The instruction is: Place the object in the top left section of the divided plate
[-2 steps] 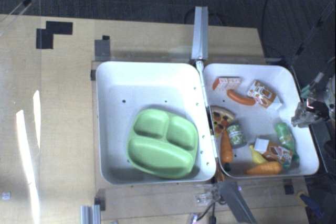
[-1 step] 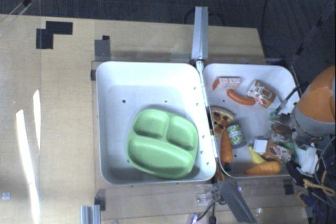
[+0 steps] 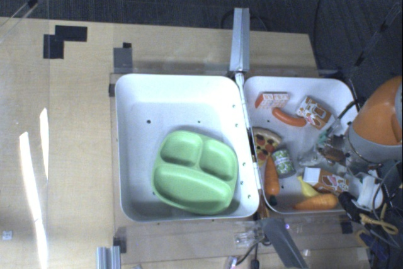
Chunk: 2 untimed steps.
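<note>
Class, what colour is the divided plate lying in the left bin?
Light green. The divided plate shows plainly in the overhead camera view.

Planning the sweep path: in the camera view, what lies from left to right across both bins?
Green divided plastic plate in the left white bin → pizza slice toy → green can → small white block → grey-and-orange arm.

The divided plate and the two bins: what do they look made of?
Divided plate: likely moulded plastic, uniform light green, with soft rounded ridges between sections and a dull sheen. Left bin and right bin: white, smooth, with rounded corners and thin rims; probably plastic, though painted metal cannot be ruled out.
</note>
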Available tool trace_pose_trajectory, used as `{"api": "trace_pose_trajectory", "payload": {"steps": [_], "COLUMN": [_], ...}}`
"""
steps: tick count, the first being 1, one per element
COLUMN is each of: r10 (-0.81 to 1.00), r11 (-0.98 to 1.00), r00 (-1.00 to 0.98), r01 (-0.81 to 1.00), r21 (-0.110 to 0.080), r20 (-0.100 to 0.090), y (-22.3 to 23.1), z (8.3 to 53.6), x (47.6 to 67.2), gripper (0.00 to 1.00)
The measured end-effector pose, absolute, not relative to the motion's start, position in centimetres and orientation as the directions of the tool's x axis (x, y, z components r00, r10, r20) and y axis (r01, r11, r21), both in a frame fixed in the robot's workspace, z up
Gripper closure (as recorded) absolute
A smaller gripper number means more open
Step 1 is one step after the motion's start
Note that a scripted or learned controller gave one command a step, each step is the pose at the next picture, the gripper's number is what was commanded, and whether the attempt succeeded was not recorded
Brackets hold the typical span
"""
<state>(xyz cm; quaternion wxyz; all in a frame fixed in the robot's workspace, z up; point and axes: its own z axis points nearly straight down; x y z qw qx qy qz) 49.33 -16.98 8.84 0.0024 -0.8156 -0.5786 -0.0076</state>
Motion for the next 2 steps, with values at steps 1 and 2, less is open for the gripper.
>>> {"api": "trace_pose_trajectory", "payload": {"steps": [1,2], "r10": [0.944,0.965], "r11": [-0.331,-0.262], "r00": [0.331,0.262], "r01": [0.944,0.965], "r21": [0.014,0.007], "r20": [0.009,0.011], "y": [-17.2,-18.9], "z": [9.9,9.0], "x": [49.5,49.2], "gripper": [1.00,1.00]}}
